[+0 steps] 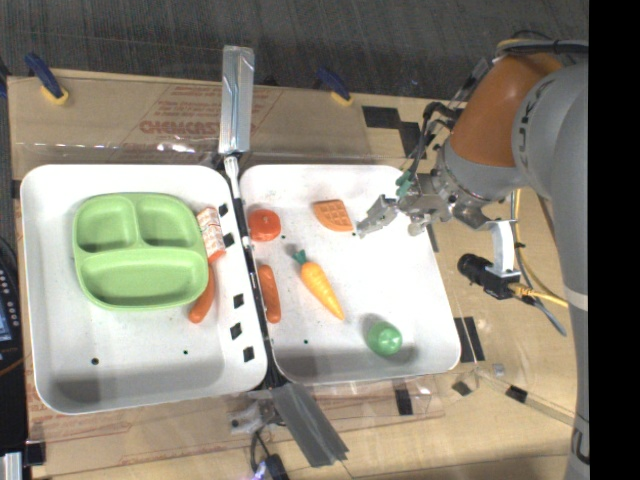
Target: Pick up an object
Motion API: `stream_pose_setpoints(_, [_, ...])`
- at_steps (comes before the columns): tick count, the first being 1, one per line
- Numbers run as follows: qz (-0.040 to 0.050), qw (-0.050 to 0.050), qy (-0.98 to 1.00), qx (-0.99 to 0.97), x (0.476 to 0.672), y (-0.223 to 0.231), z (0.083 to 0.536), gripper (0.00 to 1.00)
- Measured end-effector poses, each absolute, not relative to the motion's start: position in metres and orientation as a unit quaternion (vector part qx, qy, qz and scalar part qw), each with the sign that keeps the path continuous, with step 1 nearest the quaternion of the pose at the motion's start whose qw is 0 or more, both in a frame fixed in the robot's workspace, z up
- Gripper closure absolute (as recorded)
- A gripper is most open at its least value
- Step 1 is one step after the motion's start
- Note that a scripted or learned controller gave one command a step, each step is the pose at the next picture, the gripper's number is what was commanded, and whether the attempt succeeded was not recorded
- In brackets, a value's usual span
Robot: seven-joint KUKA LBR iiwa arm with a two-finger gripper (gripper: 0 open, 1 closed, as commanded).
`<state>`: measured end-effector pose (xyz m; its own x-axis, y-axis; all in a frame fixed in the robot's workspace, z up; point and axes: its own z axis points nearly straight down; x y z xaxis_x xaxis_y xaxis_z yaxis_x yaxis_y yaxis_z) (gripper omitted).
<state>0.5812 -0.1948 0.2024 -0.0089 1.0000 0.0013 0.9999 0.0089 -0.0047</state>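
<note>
The table (120,98) holds two white bins. The left bin (50,368) holds a green tray (135,251). The right bin (420,298) is the landmark. The grey arm (530,118) reaches over its right rim. The tool (368,224) hangs over the bin's top part, just right of a waffle (333,214); whether it is spread or pinched cannot be told. A carrot (320,283) lies mid-bin, a tomato (264,224) top left, a sausage (269,293) along the left wall, a green ball (384,339) near the bottom.

Orange waffle piece (333,215), apparently flat, lies near the right bin's (425,353) far edge.
</note>
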Motion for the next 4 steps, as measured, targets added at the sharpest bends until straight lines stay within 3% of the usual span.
stream_pose_setpoints(1, [0.0004, 0.0, -0.757, -0.653, 0.582, -0.171, 0.263, 0.0])
stream_pose_setpoints(2, [0.0015, 0.003, -0.814, -0.581, 0.589, -0.113, 0.15, 0.0])
stream_pose_setpoints(3, [0.001, 0.001, -0.771, -0.637, 0.532, -0.1, 0.091, 0.0])
stream_pose_setpoints(4, [0.0013, 0.002, -0.772, -0.635, 0.533, -0.099, 0.101, 1.0])
